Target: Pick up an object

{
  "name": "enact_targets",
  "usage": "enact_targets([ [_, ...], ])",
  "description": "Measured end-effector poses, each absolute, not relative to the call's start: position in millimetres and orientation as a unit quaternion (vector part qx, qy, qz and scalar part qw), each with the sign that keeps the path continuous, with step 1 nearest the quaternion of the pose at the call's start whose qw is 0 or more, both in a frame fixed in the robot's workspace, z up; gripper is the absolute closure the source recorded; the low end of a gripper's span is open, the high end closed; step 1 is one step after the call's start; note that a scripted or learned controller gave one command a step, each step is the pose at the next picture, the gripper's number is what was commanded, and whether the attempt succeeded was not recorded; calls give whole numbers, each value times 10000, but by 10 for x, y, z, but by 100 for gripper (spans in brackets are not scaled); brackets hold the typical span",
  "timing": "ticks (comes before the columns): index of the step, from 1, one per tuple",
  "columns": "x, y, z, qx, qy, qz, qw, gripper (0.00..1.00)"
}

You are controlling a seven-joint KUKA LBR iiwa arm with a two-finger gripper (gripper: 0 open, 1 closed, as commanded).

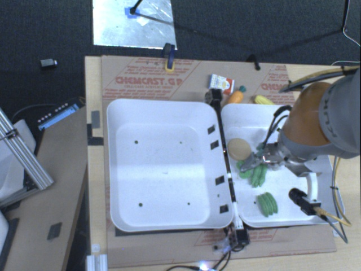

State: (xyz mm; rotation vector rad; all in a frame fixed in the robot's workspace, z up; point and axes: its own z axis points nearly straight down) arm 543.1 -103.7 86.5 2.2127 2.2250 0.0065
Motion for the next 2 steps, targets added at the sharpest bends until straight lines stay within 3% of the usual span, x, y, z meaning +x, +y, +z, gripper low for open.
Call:
enact_targets([
  [1, 5698, -828, 872, 7047, 7095, 25, 32, 0],
  [2, 6125, -890, 869, 7051, 7091, 24, 26, 0],
])
